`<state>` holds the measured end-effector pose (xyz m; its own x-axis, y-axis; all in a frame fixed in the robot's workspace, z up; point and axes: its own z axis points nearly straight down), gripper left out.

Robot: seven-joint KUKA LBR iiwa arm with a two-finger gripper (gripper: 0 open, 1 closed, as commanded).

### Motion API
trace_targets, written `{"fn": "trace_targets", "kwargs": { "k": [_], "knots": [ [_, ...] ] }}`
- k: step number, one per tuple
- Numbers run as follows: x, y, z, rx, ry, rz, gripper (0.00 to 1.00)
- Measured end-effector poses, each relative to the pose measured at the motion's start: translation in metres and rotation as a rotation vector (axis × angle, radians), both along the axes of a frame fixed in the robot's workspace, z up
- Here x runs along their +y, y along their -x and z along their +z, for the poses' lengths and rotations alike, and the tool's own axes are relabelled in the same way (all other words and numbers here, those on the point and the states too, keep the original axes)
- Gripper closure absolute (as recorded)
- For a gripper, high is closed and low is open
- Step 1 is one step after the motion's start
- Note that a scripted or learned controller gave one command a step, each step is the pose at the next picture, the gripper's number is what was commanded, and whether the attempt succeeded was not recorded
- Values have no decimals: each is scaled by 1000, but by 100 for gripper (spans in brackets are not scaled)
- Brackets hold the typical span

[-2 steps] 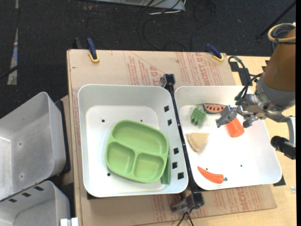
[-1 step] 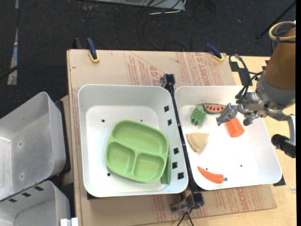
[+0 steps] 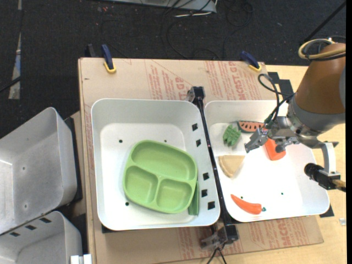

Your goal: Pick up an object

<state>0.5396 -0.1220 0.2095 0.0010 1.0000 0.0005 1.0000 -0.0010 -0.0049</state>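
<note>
One orange piece (image 3: 275, 150) lies directly under the claw (image 3: 268, 142).

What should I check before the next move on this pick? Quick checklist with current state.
1. Claw over the right bin: ok.
2. Nearest target, the orange piece, beside the claw: ok.
3. Orange piece seated between the fingers: cannot tell.
4. Watermelon slice and green toy close to the claw, may get bumped: not ok.
5. Chili pepper and tan wedge apart from the claw: ok.
6. Green tray in the left bin, out of the way: ok.
</note>
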Motion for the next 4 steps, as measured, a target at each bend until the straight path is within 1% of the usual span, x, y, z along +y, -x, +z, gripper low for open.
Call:
{"fn": "trace_targets", "kwargs": {
  "k": [1, 2, 3, 4],
  "knots": [
    [-2, 0, -44, 1, 0, -1, 0],
    [7, -1, -91, 1, -1, -1, 0],
    [6, -3, -78, -6, 1, -2, 100],
    [-4, -2, -29, -10, 3, -2, 100]
  ]
}}
